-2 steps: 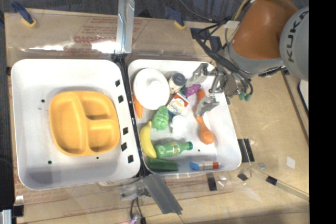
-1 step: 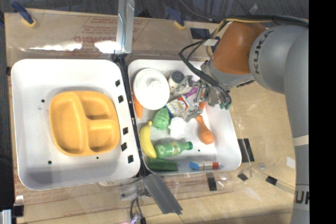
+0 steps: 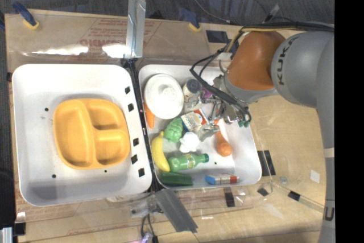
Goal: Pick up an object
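Observation:
The right bin [image 3: 248, 152] holds a jumble of small things: a white round lid or bowl [image 3: 164, 95], a yellow banana [image 3: 160, 153], a green bottle [image 3: 186, 162], a light green lumpy toy [image 3: 174, 130], an orange piece [image 3: 224, 147], a dark green item [image 3: 176, 180] and a blue and red marker [image 3: 222, 179]. My gripper [image 3: 208, 116] reaches down into the middle of this bin from the right, over a pile of small packets. Cables and the wrist cover its tips.
The left bin [image 3: 28, 122] holds a yellow divided tray [image 3: 91, 132]. A thin orange stick [image 3: 149, 116] lies along the right bin's left wall. The grey arm with its orange band [image 3: 255, 62] covers the right bin's upper right corner. Brown bench surface surrounds both bins.

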Action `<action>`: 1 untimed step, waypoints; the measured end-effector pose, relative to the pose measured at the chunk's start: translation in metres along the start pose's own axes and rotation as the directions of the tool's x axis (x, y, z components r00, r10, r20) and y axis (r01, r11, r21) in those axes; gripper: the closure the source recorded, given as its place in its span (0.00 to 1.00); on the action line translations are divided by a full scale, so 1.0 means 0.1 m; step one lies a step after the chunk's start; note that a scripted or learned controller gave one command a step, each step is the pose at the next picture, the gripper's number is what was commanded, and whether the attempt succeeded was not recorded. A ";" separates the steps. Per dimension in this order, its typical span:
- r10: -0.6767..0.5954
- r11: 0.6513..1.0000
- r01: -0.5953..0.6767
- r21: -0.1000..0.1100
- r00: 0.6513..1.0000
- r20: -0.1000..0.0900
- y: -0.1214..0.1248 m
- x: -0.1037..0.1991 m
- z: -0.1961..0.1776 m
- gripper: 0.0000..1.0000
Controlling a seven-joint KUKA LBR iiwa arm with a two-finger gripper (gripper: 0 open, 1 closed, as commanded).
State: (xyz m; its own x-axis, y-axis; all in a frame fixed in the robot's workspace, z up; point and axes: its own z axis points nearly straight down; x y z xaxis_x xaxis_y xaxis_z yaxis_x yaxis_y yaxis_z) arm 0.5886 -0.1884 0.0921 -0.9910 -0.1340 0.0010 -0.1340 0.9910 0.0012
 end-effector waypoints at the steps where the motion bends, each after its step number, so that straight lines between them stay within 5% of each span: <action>1: 0.175 0.985 -0.175 0.000 0.985 0.001 0.16 0.26 0.00 0.00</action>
State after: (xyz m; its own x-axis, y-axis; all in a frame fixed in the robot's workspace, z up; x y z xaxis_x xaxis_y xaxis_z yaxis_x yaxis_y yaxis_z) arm 0.5605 -0.1762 0.0922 -0.9992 0.0412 0.0002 0.0412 0.9992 0.0005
